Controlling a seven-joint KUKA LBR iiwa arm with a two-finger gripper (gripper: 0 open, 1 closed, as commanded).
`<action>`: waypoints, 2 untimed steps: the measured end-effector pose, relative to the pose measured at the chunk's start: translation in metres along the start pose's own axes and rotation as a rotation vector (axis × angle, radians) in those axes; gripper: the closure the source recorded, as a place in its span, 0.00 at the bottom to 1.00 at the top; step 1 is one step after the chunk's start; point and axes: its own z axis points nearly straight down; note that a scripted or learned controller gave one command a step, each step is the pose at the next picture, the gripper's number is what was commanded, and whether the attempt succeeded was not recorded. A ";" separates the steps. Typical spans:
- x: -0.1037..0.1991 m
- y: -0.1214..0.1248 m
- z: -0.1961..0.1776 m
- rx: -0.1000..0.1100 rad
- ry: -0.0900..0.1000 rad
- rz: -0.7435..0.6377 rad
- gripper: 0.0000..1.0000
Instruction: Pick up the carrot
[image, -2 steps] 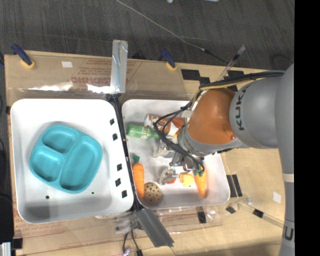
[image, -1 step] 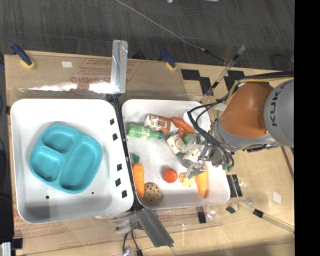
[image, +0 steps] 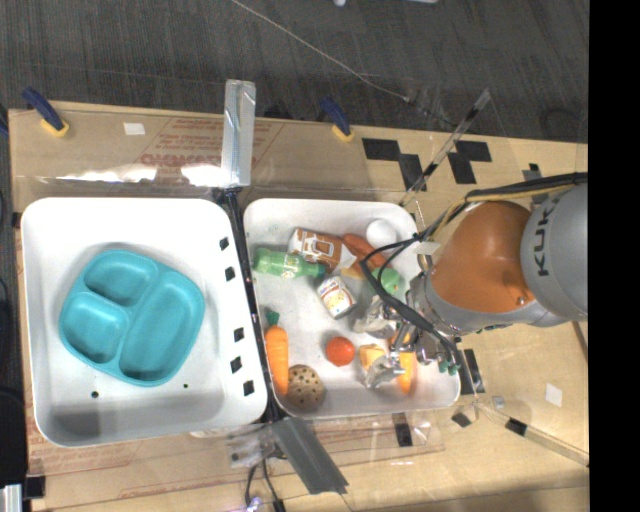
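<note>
I'm hanging over the right bin (image: 262, 300), my pincer (image: 395, 362) sitting low in its near right corner among the clutter there, and I can't tell from up here whether it's apart or together. The carrot (image: 277, 352) is lying well apart from me, against the bin's left wall, just beside the brown speckled ball (image: 305, 386) and left of the red tomato (image: 340, 350). So I'm reckoning I'm in the approach step, nothing grasped. Next I'm needing to cross left past the tomato, line up along the carrot, and come down cleanly without nudging the ball.
</note>
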 end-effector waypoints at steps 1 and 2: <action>-0.003 0.002 -0.011 0.001 -0.005 -0.010 1.00; -0.025 0.051 -0.095 -0.001 -0.001 -0.299 1.00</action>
